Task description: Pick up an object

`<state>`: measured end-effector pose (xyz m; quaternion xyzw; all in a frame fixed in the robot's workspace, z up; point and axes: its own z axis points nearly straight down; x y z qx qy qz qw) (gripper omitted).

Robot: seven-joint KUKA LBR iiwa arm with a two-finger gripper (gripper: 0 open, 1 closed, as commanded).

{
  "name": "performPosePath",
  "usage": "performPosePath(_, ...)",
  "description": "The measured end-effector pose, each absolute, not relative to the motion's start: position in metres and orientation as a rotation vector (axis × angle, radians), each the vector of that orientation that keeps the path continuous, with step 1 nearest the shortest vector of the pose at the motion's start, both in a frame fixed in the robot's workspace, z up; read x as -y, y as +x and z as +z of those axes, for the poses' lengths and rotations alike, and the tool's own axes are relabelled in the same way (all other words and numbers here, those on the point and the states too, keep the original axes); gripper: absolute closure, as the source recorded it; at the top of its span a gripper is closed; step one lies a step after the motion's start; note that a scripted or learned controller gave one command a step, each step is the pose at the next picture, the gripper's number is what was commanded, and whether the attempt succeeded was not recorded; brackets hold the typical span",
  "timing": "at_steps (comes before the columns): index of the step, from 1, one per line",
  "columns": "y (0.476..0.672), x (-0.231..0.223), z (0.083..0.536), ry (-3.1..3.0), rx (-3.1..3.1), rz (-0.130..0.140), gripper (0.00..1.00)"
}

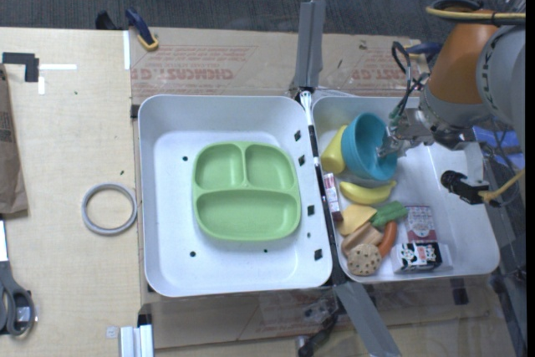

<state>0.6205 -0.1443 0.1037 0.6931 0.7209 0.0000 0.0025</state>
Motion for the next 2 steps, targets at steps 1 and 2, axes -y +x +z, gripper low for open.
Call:
performPosePath(1,0.634,0.067,0.196,2.447,-1.933,-0.012,1.0)
performPosePath(2,0.638,0.032,0.207,2.807,-1.394,-0.018,1.0)
